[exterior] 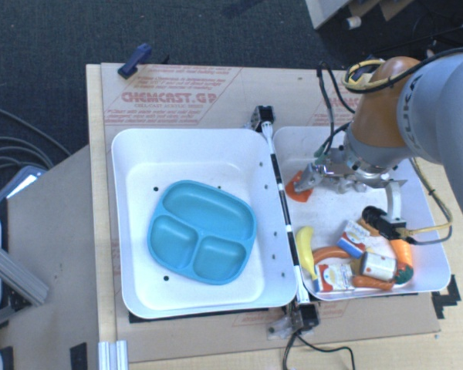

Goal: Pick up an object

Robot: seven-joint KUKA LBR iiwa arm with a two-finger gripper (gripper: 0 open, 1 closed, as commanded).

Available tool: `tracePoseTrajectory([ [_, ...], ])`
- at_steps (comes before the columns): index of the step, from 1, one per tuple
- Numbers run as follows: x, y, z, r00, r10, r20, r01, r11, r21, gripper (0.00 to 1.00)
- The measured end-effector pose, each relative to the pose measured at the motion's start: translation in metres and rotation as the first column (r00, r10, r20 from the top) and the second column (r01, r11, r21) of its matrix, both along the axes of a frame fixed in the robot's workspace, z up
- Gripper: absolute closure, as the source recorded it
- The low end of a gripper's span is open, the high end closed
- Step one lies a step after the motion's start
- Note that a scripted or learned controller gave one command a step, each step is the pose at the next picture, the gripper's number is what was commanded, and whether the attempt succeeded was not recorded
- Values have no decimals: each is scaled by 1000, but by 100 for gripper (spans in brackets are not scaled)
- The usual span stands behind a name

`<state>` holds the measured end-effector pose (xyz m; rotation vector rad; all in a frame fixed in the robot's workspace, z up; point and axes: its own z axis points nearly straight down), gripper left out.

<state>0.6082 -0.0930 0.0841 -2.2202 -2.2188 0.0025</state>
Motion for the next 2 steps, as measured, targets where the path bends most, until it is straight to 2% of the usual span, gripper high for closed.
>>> tracePoseTrajectory([
  [1, 1, 0, 10, 1000, -1, 2, 1, 1000, 0, 100],
  [2, 0, 0, 10, 1000, -1, 1, 1, 1000, 0, 0],
])
